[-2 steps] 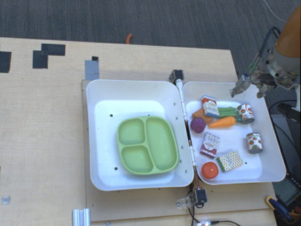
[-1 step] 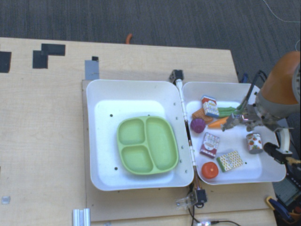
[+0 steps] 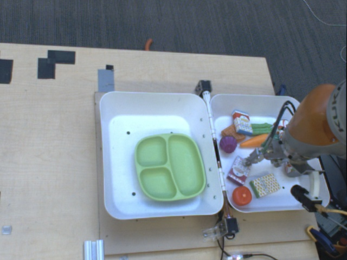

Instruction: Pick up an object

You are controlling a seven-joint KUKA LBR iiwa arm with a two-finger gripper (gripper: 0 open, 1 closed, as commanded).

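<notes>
Reaching in from the right, the arm hangs over the right bin, its orange band above the grey wrist. The gripper points left and down, its tip just above a small red-and-white packet near the bin's middle; whether its jaws are wide or narrow cannot be told from this angle, and nothing shows between them. Around the packet lie a purple ball, a carrot, a green piece, a small carton, a patterned block and a tomato. The left bin holds a green 3-part plate.
</notes>
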